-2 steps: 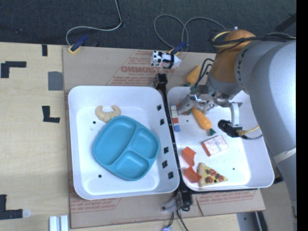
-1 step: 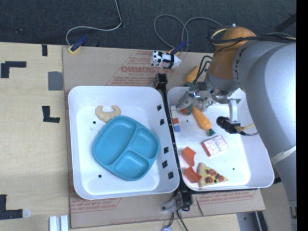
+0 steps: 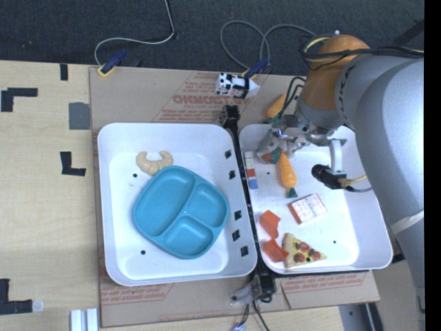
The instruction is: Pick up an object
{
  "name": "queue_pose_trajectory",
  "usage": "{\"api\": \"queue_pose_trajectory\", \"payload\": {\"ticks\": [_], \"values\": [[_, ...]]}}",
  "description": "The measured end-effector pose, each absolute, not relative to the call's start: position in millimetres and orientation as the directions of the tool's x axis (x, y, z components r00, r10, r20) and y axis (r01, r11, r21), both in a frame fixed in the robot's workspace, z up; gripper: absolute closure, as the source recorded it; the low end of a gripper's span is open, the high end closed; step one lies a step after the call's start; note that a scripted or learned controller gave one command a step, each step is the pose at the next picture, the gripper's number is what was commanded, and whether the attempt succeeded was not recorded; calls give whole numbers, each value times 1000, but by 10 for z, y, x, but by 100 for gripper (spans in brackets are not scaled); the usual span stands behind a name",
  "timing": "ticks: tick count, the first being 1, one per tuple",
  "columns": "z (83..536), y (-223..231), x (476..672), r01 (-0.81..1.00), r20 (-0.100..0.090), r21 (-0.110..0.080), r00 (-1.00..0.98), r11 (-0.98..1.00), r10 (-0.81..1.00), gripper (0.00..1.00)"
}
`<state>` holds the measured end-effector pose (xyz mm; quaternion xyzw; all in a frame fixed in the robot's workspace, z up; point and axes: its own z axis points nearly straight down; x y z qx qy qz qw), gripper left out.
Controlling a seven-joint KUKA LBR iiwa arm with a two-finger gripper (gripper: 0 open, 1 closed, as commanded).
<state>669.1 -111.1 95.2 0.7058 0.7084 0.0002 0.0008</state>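
On my feed, the left white bin (image 3: 110, 205) holds a blue divided plate (image 3: 180, 212) lying flat, with a pale croissant-shaped toy (image 3: 153, 161) just beyond its far-left edge. Both bins rest on a brown cardboard sheet (image 3: 186, 95) printed with red lettering, laid over a light wooden bench (image 3: 41, 212) that carries several black tape marks (image 3: 69, 164). Beyond the cardboard I see dark carpet (image 3: 83, 12) crossed by thin cables (image 3: 165, 19), and a small black-and-white spotted object (image 3: 232, 85) sitting at the cardboard's far edge.
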Motion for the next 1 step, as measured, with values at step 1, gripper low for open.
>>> {"api": "queue_pose_trajectory", "payload": {"ticks": [1], "values": [[1852,-619,6350,1000,1,1,-3,3,1000,100]]}}
